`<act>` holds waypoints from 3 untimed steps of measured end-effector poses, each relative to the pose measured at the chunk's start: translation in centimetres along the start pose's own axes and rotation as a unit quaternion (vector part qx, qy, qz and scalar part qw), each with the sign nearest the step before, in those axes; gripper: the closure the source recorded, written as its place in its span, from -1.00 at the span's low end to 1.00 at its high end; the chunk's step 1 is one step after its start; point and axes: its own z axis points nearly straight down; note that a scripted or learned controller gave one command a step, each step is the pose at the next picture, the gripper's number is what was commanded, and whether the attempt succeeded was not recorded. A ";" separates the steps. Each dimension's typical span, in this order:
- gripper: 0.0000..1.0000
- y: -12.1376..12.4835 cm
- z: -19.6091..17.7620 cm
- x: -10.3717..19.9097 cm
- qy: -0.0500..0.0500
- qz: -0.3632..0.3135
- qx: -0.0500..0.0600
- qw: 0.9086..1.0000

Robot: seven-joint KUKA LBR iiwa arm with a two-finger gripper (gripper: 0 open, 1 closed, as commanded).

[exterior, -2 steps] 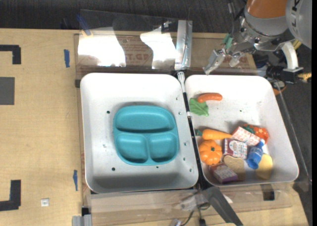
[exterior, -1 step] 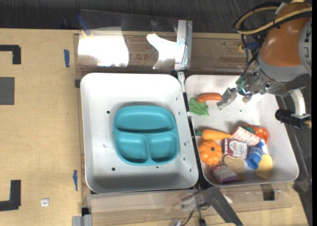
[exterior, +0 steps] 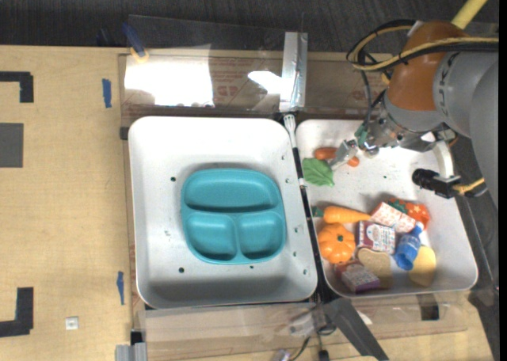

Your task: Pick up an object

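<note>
My gripper (exterior: 349,150) hangs low over the far left part of the right bin (exterior: 455,217). Just left of it lies a small orange toy vegetable (exterior: 324,153) with a green leaf piece (exterior: 319,172) below it. I cannot make out whether anything is held. Several toy foods are piled in the near half of the right bin: an orange pumpkin (exterior: 336,245), a carrot (exterior: 345,214), a small red-and-white box (exterior: 375,236), a blue bottle (exterior: 407,248) and a yellow piece (exterior: 425,260).
The left bin (exterior: 150,193) holds a teal divided tray (exterior: 233,214). A low wall (exterior: 301,193) separates the two bins. The grey arm with its orange band (exterior: 420,74) and black cables reaches over the right bin's far right corner. A clear panel (exterior: 210,70) stands behind the left bin.
</note>
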 end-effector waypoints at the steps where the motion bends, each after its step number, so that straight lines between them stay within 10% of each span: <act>1: 1.00 0.0 -0.9 0.1 0.001 0.000 0.001 1.000; 2: 1.00 -8.7 -4.9 0.1 0.001 -0.010 0.003 1.000; 3: 1.00 -0.3 -10.0 5.5 0.002 -0.028 0.000 1.000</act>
